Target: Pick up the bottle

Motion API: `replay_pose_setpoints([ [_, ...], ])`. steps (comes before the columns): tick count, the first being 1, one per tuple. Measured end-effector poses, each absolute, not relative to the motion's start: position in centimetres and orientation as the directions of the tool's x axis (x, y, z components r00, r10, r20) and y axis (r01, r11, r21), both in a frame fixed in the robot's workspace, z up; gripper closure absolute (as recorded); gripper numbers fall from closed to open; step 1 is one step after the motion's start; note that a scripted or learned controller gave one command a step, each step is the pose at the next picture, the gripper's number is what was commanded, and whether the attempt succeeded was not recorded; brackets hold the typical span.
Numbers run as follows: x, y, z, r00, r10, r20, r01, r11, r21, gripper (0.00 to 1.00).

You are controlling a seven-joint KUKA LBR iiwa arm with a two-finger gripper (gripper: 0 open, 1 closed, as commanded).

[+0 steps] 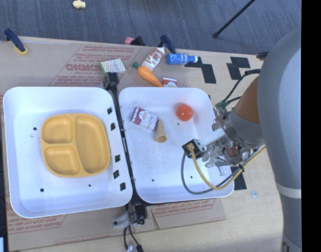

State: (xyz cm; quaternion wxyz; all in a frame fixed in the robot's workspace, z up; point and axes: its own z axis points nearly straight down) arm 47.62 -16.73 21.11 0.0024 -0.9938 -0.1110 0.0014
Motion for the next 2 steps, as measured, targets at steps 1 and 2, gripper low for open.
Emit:
replay_pose_setpoints([
  [1, 47.5, -20.9, 13.4, 0.955, 0.296, -0.004, 0.296, -0.955, -0.006, 1.0],
  [2, 47.6, -17.8, 16.5, 0.978, 0.207, -0.003, 0.207, -0.978, -0.005, 1.0],
])
